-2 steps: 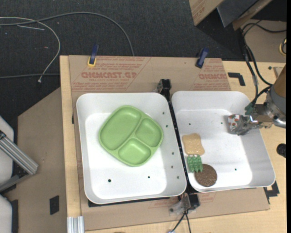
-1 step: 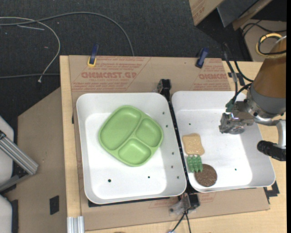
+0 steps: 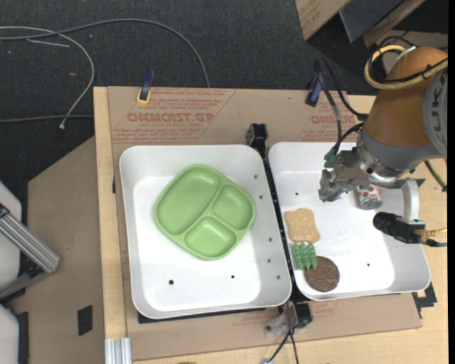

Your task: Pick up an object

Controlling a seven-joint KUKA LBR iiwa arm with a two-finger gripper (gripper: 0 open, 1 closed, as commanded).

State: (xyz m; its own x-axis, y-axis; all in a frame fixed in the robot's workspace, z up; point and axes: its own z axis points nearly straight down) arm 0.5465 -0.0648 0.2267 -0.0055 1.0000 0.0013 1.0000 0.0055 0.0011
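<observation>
While my grey-and-orange arm's gripper (image 3: 331,186) hovers in the right white bin (image 3: 398,277), jaws unreadable, I fear missing: tan toast slice (image 3: 301,225), brown round patty (image 3: 322,274), green bean cluster (image 3: 304,254) lie well apart from it

Dark carpet floor (image 3: 50,85) surrounds the bench. Thin cables (image 3: 78,50) trail across it at upper left. Bench top is a brown board (image 3: 199,117) printed with red lettering, held by blue clamps (image 3: 146,84) on its far edge. Cardboard box corner (image 3: 320,15) at top right. Aluminium frame rail (image 3: 25,242) at left edge. Lighting even, soft shadows.
</observation>
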